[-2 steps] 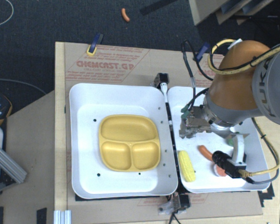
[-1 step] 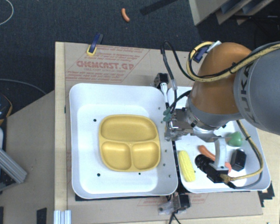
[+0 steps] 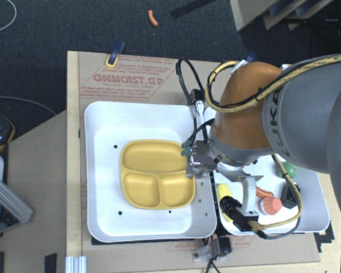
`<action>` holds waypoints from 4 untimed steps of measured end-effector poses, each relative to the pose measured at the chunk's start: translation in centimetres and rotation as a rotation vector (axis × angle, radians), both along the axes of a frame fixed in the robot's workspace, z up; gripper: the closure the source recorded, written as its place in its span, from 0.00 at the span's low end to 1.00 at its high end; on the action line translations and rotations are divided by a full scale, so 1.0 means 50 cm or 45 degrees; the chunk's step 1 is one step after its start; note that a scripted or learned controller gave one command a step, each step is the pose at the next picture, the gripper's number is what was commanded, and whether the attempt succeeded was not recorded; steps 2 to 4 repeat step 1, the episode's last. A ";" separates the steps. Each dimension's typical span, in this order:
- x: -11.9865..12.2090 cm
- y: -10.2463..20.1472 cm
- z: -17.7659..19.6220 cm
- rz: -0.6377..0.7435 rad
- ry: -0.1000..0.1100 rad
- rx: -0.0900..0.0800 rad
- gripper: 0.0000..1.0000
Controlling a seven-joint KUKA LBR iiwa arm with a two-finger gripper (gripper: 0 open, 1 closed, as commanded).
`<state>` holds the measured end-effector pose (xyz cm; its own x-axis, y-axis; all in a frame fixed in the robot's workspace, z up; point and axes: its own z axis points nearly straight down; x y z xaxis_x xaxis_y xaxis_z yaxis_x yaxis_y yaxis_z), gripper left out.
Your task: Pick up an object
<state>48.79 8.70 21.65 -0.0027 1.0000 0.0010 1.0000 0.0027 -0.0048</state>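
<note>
Camera view: the gripper (image 3: 193,161) hangs at the yellow divided tray's (image 3: 156,174) right edge in the left bin (image 3: 102,129). Its grip state cannot be told.

Down on the dark floor — a small orange scrap (image 3: 153,17). A blue-and-yellow clamp (image 3: 114,54) grips the board's (image 3: 133,77) top edge.

You see: left bin (image 3: 97,175), holding one yellow divided plate (image 3: 156,173). Right bin (image 3: 318,209), holding an orange piece (image 3: 269,203) and a green piece (image 3: 288,169). Arm (image 3: 291,111) overhanging the bins' shared edge.
</note>
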 end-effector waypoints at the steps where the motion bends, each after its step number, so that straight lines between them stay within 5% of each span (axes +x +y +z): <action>1: 0.002 -0.015 0.002 -0.004 -0.002 0.000 1.00; 4: 0.002 -0.015 0.002 -0.004 -0.002 0.000 1.00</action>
